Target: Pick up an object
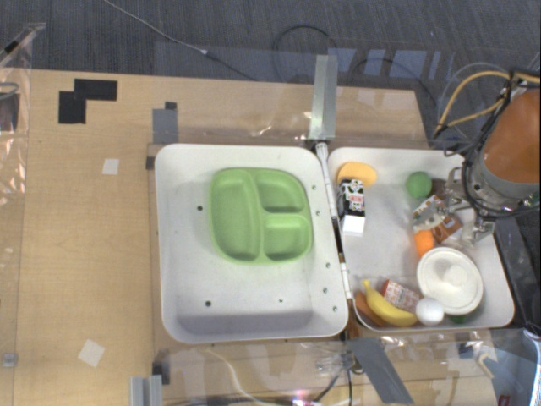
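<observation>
While the two white bins sit side by side on the bench, I note the left bin carries a green divided tray and the right bin carries all the loose items. My arm enters from the right, its orange band above the wrist, and the gripper hangs over the right bin's far right part. Directly at the gripper is a small brown-and-white packet, with an orange ball just beside it toward the near edge and a green ball just beyond it. A white bowl lies nearer the front, and a banana lies in the near corner with its long axis roughly along the front wall. Whether the gripper is spread or closed, and whether it has hold of anything, I cannot tell. I judge the packet the likeliest target.
</observation>
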You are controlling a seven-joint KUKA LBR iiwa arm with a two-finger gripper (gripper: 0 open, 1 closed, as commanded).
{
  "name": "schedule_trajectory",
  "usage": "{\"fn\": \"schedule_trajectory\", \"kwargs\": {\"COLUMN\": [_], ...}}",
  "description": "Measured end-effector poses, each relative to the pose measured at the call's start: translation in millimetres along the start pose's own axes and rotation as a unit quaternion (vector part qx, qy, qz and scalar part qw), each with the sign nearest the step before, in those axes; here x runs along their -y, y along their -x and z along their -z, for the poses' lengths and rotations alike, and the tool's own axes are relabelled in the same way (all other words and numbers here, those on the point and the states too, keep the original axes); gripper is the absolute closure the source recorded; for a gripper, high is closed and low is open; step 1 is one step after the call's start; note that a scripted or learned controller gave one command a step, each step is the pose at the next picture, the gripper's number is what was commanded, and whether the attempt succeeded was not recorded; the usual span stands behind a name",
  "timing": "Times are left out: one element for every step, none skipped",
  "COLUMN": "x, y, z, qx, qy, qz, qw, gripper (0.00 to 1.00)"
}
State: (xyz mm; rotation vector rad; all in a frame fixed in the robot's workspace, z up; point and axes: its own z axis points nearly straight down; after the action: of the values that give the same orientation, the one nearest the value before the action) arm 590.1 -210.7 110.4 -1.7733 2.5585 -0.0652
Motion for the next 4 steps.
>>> {"fn": "schedule_trajectory", "kwargs": {"x": [-20,-71,-116,-40], "y": [-1,39,70,45], "z": [-17,-16,-12,-18], "qx": [0.001,0.001,0.004,0.004], "qy": [0.016,0.017,0.012,0.017], "qz": [-0.046,-0.087,-0.059,0.038], "qw": [0.9988,0.9961,0.9982,0.9991], "gripper": [0.00,0.00,0.00,0.00]}}
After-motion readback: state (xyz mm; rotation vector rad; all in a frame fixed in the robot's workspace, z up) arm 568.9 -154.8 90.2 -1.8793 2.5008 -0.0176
